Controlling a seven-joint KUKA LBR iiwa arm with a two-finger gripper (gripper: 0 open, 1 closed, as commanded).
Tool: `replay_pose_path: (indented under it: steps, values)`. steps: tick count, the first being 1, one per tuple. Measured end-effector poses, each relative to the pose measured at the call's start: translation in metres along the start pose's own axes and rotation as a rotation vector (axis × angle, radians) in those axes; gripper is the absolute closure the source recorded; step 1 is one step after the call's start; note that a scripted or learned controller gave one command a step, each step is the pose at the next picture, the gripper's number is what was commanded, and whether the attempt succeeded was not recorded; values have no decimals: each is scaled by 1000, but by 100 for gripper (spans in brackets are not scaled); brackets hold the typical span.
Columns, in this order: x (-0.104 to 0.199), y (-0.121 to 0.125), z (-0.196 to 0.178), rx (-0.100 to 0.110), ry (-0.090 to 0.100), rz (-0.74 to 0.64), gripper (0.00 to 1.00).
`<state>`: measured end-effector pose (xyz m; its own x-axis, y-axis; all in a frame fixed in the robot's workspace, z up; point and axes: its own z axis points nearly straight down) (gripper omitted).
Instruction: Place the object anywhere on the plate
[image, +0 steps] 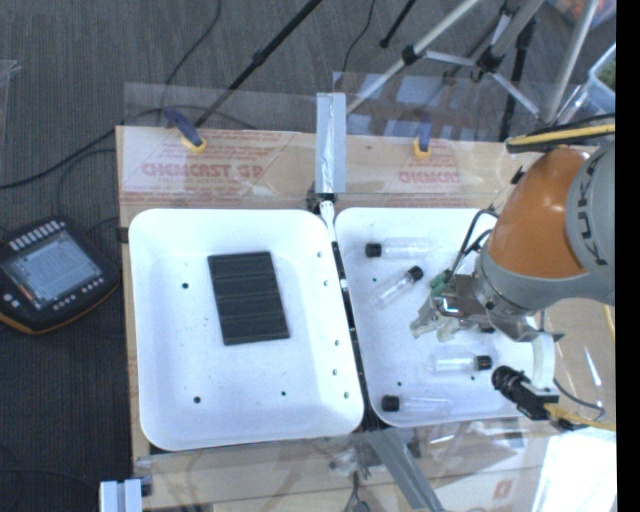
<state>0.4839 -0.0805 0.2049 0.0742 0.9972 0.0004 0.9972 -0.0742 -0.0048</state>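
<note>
A dark ribbed rectangular plate (248, 297) lies flat in the middle of the left white bin (160, 400). Several clear vials with black caps lie in the right bin (352, 300): one (395, 247) near the back, one (398, 285) tilted below it, one (462, 363) toward the front right, and one (415, 404) at the front edge. My gripper (438, 314) hangs over the middle of the right bin, between the tilted vial and the front-right vial. The wrist hides what lies directly under it. It is far to the right of the plate.
The arm's grey and orange wrist (545, 240) covers the right bin's right side. A ridge (340, 290) separates the two bins. A teach pendant (50, 272) lies on the floor to the left. Clamps and a metal post (330, 140) stand at the back.
</note>
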Motion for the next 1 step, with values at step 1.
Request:
replay_pose_path:
  steps: [1]
  values:
    - [100, 47, 24, 1, -1, -10, 100]
